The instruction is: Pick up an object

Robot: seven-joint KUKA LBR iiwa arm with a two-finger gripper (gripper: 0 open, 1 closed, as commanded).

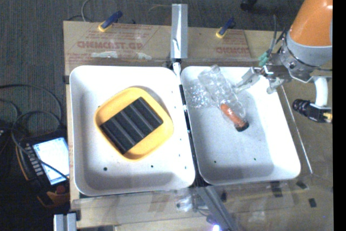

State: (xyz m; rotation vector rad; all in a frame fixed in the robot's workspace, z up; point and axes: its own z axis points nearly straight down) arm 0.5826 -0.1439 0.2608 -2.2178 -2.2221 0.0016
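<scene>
A clear plastic bottle (223,96) lies on its side in the right bin (270,162). It has an orange patch near its neck, and its black cap points to the front right. My gripper (247,79) hangs over the right bin's back right part, just right of the bottle's upper body and close to it. Nothing shows in its grasp. A yellow block with a black ribbed top (134,121) rests in the middle of the left bin (86,170).
A metal bar (179,35) stands at the back between the bins. Behind it is a cardboard sheet (130,43) with two blue and yellow clamps. Cables and a small screen device (46,157) lie on the floor to the left.
</scene>
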